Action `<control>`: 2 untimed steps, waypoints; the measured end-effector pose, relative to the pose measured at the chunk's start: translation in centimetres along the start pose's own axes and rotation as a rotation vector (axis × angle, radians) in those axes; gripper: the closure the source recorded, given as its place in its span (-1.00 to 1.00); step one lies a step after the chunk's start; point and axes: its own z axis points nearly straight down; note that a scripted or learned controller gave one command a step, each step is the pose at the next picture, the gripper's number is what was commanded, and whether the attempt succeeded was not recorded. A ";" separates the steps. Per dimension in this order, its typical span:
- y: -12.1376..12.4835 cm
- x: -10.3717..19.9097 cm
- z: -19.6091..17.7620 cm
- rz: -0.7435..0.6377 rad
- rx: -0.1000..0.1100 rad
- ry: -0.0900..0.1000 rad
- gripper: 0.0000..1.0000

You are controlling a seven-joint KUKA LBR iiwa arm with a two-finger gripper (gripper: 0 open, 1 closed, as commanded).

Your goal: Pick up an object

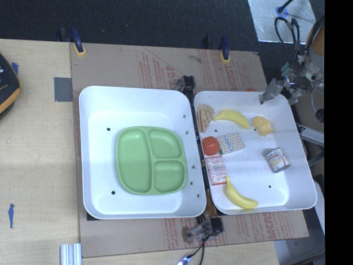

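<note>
The right bin (pixel 298 192) holds several small items. A yellow banana (pixel 231 117) lies near its back, beside a tan wedge (pixel 206 116) and a yellow lumpy piece (pixel 262 125). A red round item (pixel 210 145) sits next to a patterned packet (pixel 230 143) and a red-and-white packet (pixel 216 170). A small grey can (pixel 276 159) lies at the right, and a second banana (pixel 238 196) at the front. My gripper (pixel 280 94) hangs over the bin's back right corner, open, with nothing between its fingers.
The left bin (pixel 94 109) holds a green divided plate (pixel 150 159). Both bins rest on a brown cardboard sheet (pixel 138 65) clamped at the back. Cables and arm hardware (pixel 300 65) crowd the far right. A yellow-black device (pixel 6 84) sits at the left edge.
</note>
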 end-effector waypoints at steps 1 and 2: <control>-6.3 0.1 8.7 -0.001 0.005 0.000 -1.00; -1.1 2.8 10.4 -0.001 -0.001 -0.002 -1.00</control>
